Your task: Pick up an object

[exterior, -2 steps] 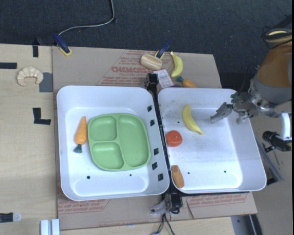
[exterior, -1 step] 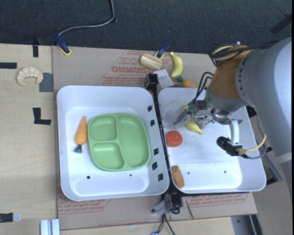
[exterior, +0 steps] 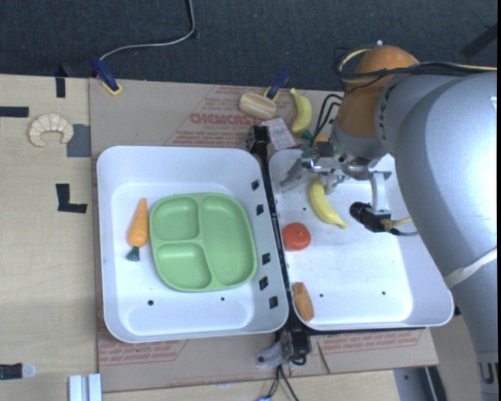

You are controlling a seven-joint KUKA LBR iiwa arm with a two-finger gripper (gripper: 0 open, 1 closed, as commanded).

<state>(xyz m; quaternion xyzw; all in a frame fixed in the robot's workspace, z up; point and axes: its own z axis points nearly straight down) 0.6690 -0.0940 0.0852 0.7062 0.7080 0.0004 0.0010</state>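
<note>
Faint red print runs along the cardboard (exterior: 209, 115) above the bins, too pale and slanted to read with confidence. The gripper (exterior: 317, 170) hangs at the top of the right bin (exterior: 384, 307), right of centre in the frame, just above a yellow banana (exterior: 326, 207); whether its fingers are apart or together I cannot tell, since the wrist covers them. A red tomato (exterior: 296, 237) lies lower left of the banana. The left bin (exterior: 125, 307) holds a green divided plate (exterior: 204, 242) and a carrot (exterior: 139, 222).
</note>
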